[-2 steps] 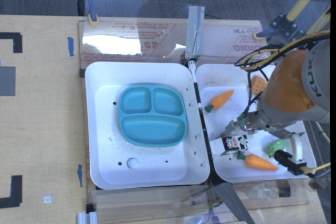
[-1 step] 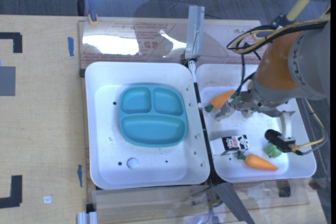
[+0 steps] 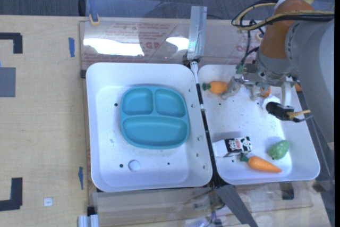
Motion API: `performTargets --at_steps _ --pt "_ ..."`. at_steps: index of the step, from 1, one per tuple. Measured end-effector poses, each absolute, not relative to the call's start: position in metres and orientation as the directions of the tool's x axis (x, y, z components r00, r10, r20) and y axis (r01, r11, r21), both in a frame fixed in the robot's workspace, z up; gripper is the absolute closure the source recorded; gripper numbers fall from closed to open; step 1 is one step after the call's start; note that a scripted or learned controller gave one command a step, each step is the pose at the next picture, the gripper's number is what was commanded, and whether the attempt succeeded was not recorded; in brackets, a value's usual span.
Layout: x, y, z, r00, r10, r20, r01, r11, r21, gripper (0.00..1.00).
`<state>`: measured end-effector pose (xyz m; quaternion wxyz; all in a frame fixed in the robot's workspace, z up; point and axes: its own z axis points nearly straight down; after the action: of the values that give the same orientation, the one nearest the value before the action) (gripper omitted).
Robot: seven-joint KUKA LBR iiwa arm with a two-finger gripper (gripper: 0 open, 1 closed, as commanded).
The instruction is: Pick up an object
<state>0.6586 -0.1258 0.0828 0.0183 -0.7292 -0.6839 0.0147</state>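
Beside the small carrot (image 3: 217, 87), at the right bin's (image 3: 297, 170) back, the claw (image 3: 246, 86) hovers; I cannot tell its opening. Nothing looks lifted yet.

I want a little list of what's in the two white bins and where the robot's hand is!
left bin: holds a blue divided plate with three sections
right bin: a carrot near the front, a green leafy toy beside it, a small black-and-white carton, a small orange toy at the back
arm: reaches in from the right, over the back of the right bin
gripper: low over the back of the right bin, right next to the small orange toy
held: nothing visibly between its fingers
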Motion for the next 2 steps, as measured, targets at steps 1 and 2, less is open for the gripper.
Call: performTargets --at_steps 1,2 --pt "0.669 -0.189 0.172 -0.066 0.998 -0.005 0.998 0.066 0.007 0.00" --pt "0.619 -0.122 0.088 -0.073 0.997 0.001 0.997 0.073 0.001 0.00"
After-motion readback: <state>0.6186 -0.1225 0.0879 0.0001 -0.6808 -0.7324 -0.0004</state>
